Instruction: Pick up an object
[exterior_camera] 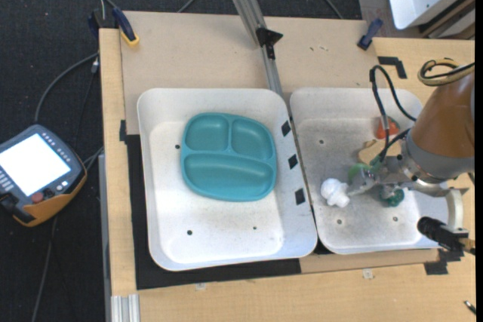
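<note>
worktop (196, 49): two white bins side by side. left bin (162, 237) carries a teal divided plate (228, 156), lying flat, roughly centred. right bin (355, 234) carries the small stuff: a white object (333, 192) near its left-middle, a green piece (391, 198) to the right of that, and something tan and orange (379, 138) further up (too small for you to name any of them).

arm reaches in from the right, wrist low over the right bin. claw (368, 181) sits down among the clutter, between the white object and the green piece; whether it is wide or narrow you cannot tell, since the wrist and cables cover it.

progress, as a judgement: nothing visibly held, nothing lifted clear of the bin floor. you are at the grasp stage at best. closing on a piece and raising it are left.
</note>
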You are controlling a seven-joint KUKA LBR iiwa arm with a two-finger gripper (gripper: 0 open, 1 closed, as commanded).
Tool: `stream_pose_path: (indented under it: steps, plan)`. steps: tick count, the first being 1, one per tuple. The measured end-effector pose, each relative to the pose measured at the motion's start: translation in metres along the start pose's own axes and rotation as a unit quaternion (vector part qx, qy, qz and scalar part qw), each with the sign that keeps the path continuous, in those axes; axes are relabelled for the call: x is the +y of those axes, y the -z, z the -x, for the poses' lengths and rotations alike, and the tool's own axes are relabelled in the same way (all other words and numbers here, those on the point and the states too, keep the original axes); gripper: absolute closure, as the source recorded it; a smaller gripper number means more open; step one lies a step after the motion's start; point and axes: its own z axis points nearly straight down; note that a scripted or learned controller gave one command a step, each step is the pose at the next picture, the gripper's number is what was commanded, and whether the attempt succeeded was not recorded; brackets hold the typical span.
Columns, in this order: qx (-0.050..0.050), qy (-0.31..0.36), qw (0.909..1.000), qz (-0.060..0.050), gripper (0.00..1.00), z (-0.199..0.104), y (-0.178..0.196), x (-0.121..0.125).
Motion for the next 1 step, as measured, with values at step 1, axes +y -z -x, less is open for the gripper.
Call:
stream_pose_path:
  steps: [1]
  plan:
    - [-0.001,0.0,1.0,0.003,1.0,0.0001,0.0137,0.0012]
